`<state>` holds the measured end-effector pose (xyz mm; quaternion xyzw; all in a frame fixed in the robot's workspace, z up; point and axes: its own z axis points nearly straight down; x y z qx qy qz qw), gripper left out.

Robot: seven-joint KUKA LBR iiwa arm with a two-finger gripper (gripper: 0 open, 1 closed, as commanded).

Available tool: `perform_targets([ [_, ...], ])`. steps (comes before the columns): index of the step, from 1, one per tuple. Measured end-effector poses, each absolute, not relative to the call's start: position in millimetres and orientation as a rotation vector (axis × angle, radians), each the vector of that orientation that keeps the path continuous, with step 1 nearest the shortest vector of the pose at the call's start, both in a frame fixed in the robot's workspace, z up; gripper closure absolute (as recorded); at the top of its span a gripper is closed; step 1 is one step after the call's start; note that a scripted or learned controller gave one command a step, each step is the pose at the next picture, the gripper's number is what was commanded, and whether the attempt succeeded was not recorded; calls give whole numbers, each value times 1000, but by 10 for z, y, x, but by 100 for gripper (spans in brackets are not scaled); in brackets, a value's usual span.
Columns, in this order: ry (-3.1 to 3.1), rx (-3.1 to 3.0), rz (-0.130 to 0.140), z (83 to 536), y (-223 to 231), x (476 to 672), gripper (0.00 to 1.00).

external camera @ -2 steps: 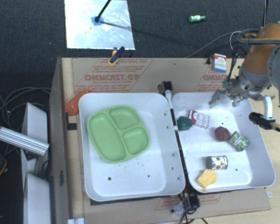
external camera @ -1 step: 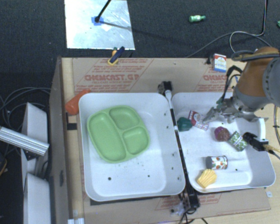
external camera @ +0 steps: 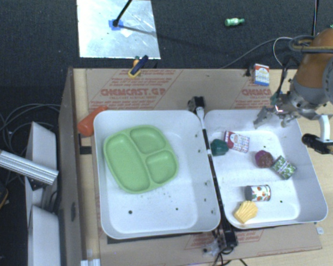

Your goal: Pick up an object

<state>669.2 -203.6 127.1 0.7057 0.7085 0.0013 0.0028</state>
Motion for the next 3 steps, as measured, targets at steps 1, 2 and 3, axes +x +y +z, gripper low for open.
perform_targets([
  [1, 2214, 2210, 10, 907, -1713, 6318, 0],
  [2, 2221, 2213, 4, 1368, -2048, 6700, 0],
  [3, 2223, 2220, 0, 837, -1752, 6116, 0],
])
